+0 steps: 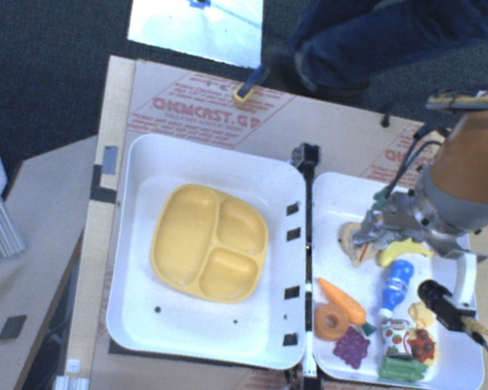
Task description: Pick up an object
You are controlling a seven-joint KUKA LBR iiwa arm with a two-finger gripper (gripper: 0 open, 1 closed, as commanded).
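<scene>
— Gripper is hanging low in the right bin, just beside the banana. Are its fingers closing on something?

— I cannot tell; the wrist is hiding them. The arm is reaching in over the bin's far side.

— Where are the objects lying?

— The bottle is lying near the banana. The carrot, the ring and the grapes are sitting nearer the front. The yellow tray is resting in the left bin.
</scene>
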